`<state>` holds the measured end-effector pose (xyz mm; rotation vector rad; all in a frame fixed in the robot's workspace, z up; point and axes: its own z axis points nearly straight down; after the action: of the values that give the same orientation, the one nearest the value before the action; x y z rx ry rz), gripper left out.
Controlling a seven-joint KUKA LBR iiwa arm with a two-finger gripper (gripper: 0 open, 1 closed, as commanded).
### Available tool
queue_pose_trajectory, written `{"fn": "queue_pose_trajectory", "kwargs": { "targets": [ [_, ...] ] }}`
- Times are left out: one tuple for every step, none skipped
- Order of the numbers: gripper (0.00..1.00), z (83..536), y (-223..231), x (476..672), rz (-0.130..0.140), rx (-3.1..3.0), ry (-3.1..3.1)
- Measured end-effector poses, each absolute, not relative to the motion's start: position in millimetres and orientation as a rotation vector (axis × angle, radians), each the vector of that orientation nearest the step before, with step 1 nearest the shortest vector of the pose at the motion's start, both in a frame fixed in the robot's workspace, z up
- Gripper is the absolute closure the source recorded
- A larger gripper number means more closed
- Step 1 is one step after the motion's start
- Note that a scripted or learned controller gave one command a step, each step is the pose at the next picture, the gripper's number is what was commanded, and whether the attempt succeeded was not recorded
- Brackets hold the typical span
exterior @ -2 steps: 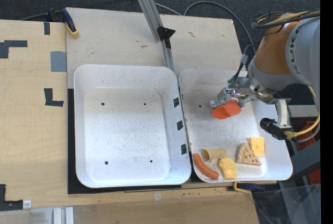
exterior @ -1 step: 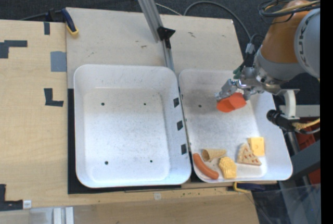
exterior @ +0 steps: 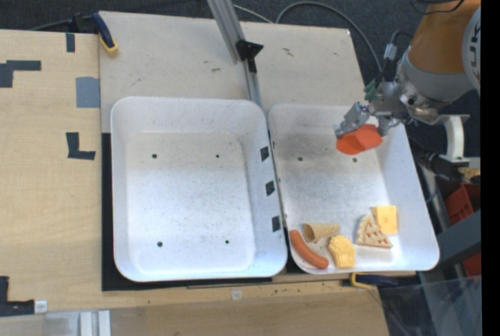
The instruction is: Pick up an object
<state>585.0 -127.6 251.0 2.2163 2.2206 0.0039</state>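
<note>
Two white bins on the bench (exterior: pixel 195 61): left bin (exterior: pixel 187 112); right bin (exterior: pixel 414 194) with sausage (exterior: pixel 308 249), cone (exterior: pixel 320 231), corn (exterior: pixel 341 251), pizza slice (exterior: pixel 373 234), cheese (exterior: pixel 385 218). Jaws (exterior: pixel 361 126) clenched on orange object (exterior: pixel 360 141), above right bin's far end.

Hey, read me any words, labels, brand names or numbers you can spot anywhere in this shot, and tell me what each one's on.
None: no readable text stands anywhere.
The bins carry no print.
The toy food and the orange piece by the gripper are unmarked.
The grey tape patches on the bench are blank.
</note>
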Motion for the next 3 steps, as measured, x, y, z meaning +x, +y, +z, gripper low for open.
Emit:
{"fn": "queue_pose_trajectory", "kwargs": {
  "targets": [
    [1.00, 243.8, -67.6, 576.8, 0.000, 2.216, 2.231],
    [1.00, 234.3, -7.2, 561.1, -0.003, 2.216, 2.232],
    [1.00, 221.7, 46.4, 543.6, -0.004, 2.217, 2.232]
  ]
}}
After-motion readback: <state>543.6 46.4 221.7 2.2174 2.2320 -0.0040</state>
